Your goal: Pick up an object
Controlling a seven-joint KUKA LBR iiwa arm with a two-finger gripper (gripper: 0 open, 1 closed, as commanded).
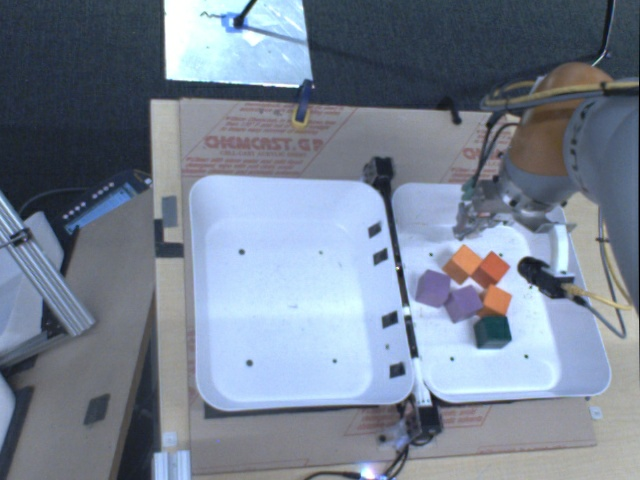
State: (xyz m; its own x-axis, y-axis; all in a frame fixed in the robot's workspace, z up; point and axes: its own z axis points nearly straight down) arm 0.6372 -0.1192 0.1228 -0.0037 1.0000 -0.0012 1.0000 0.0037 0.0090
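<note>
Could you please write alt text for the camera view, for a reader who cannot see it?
A grey robot arm reaches in from the right, its gripper above the far part of the right bin, near a cluster of blocks: three orange blocks, two purple blocks and one dark green block. The left bin sits beside it.

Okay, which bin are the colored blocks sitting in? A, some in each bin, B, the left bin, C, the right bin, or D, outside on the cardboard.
C: the orange blocks, purple blocks and dark green block all cluster in the right bin.
</note>
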